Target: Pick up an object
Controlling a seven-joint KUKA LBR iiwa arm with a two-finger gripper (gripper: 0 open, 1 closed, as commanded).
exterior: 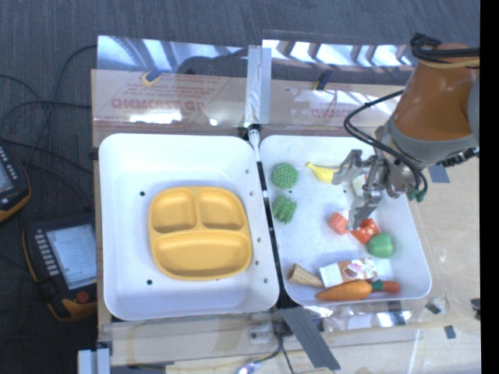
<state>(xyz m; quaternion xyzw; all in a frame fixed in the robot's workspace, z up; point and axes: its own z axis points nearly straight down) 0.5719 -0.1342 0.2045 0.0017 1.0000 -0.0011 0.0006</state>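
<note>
Right of centre, right-hand white bin point(425, 283): small toy foods, loose, most apart from one another. Count: two green bumpy pieces, one point(284, 175) above the other point(284, 209), near the divider; one yellow piece point(321, 171); two red-orange pieces, one point(337, 223) left of the gripper tip, one point(365, 230) directly beneath it; one green ball point(381, 245); one cone-like tan piece point(305, 275); one printed white block point(351, 272); one carrot point(345, 291) along the lower wall.

Left-hand white bin point(117, 232): one yellow divided tray point(201, 232), three compartments.

Gripper point(362, 210): pointing down over the red-orange pieces, fingers close together; whether they grip anything cannot be told.

Handling, judged: pieces look like light, hard plastic, smooth, likely to skid or roll under a closing finger. Likeliest target is the red-orange piece under the tip; take it across its narrow middle. Green ball touches it nearly and may be nudged. Carrot is best gripped mid-length, crosswise.
</note>
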